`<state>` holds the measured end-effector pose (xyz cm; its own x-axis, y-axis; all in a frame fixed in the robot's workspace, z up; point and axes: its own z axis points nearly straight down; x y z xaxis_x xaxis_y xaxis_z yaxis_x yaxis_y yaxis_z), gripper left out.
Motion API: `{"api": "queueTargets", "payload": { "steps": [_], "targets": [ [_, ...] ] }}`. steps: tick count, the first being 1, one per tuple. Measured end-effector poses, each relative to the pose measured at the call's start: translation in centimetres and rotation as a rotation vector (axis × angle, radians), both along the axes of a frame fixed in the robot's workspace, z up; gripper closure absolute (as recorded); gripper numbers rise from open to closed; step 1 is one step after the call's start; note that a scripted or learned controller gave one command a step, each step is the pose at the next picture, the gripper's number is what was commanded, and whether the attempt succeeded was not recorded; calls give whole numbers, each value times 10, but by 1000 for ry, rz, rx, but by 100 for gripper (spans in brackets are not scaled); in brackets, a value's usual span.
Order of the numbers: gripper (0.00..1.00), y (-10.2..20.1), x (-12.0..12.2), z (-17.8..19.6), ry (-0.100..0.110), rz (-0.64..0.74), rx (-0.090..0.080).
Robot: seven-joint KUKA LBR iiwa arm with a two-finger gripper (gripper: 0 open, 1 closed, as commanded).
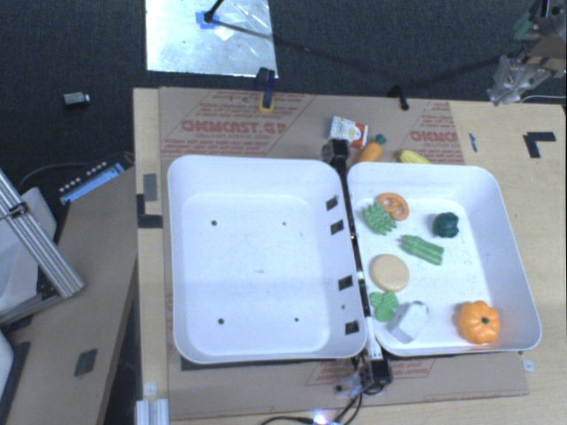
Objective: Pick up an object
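Cardboard [230, 118] under the bins [257, 343] printed "CHEMCAST GP", right bin holds the objects: round orange pumpkin [478, 320], tan disc [389, 273], ridged green piece [422, 249], pretzel [392, 205]; gripper [523, 71] top right, grip state unclear.

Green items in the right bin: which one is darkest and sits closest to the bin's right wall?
The dark green broccoli-like piece, right of the pretzel. The other green pieces are lighter and lie nearer the bin's left side.
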<state>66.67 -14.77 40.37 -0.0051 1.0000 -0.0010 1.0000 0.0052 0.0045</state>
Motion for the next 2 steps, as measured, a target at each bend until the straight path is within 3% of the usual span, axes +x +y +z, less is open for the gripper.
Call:
{"api": "queueTargets", "payload": {
  "steps": [2],
  "targets": [
    [100, 50, -4, 29, 1, -2, -1]
  ]
}}
